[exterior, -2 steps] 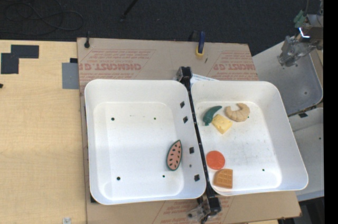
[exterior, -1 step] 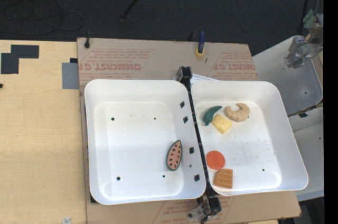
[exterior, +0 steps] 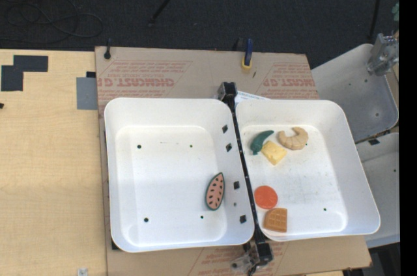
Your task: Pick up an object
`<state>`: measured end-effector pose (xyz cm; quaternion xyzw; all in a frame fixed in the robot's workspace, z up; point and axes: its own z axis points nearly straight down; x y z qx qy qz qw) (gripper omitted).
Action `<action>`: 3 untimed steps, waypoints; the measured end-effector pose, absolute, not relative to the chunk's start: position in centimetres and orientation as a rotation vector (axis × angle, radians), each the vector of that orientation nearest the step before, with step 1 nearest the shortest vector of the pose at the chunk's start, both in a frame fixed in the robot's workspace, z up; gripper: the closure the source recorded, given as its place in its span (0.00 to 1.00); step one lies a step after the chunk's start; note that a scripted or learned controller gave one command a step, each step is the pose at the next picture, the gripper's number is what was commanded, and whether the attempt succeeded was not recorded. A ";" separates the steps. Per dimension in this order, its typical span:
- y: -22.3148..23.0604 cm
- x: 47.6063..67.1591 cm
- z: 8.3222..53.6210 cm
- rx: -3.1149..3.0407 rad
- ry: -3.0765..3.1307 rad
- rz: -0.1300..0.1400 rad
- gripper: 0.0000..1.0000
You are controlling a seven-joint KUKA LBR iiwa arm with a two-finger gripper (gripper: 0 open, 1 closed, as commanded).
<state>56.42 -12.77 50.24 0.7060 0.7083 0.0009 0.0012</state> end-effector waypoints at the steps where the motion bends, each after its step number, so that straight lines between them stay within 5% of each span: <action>1: -12.8 51.7 54.0 2.217 2.225 0.001 1.00; 2: -12.7 51.9 53.7 2.216 2.230 -0.004 0.00; 3: -12.7 52.0 54.7 2.210 2.236 -0.006 1.00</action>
